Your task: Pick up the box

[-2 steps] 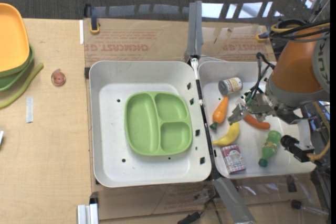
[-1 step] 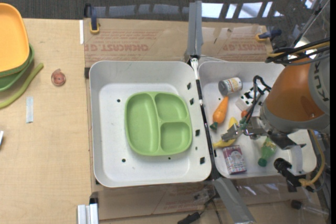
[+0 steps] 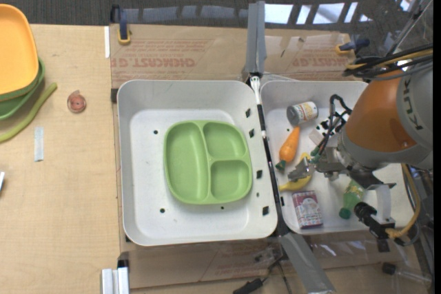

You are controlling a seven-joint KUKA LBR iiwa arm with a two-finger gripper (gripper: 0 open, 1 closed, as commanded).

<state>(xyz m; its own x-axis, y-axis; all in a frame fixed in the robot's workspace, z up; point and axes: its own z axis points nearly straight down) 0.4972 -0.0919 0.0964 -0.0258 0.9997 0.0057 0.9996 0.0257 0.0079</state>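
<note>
Right white plastic bin (image 3: 275,217) was crowded: small flat red-and-white box (image 3: 307,209) lay near front wall, close to left wall, little room on those sides. Box looked flat, picture side up, pale edges. Orange carrot toy (image 3: 290,142), yellow banana toy (image 3: 298,182) and small tin can (image 3: 302,111) sat behind it. Jaws (image 3: 309,166) hung just behind box, over banana, not touching box. Could not tell if jaws were apart or together.

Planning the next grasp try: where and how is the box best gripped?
The box lies flat near the right bin's front edge. Probably best taken from straight above, across its two long sides, since its narrower width suits two fingers. The banana sits close behind it.
</note>
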